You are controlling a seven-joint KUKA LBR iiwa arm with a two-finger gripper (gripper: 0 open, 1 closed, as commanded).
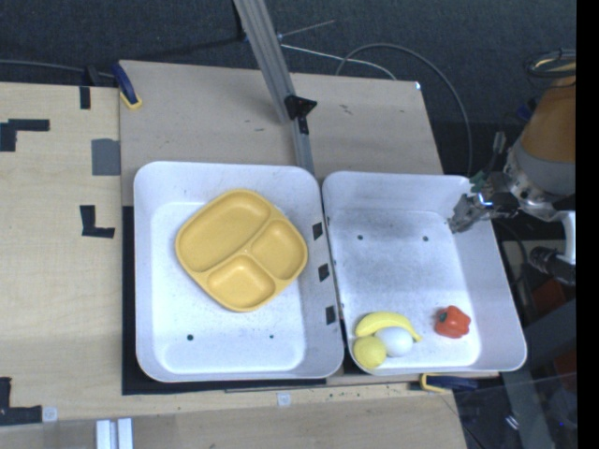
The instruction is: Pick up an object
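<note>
I have the grey arm with its orange wrist band reaching in from the right, and its two-finger gripper [463,215] sits over the upper right rim of the right shallow white bin [402,251]. At this size I cannot tell how the jaws stand, and I see nothing between them. The candidates for the pick lie huddled along that bin's near edge, well apart from the gripper: a curved yellow plastic banana [386,323], a small white egg-shaped ball [399,341] touching it just below, a round yellow lemon-like fruit [369,352] beside the ball in the near left corner, and a small red pepper-shaped toy [452,322] lying alone to the right. I judge the red toy the cleanest target, since the other three crowd each other and the bin wall. The left shallow white bin [154,251] holds a yellow three-compartment plastic tray [241,249], lying flat and turned at an angle. The pick looks not yet begun; my guess is that a move toward the near edge comes first.
</note>
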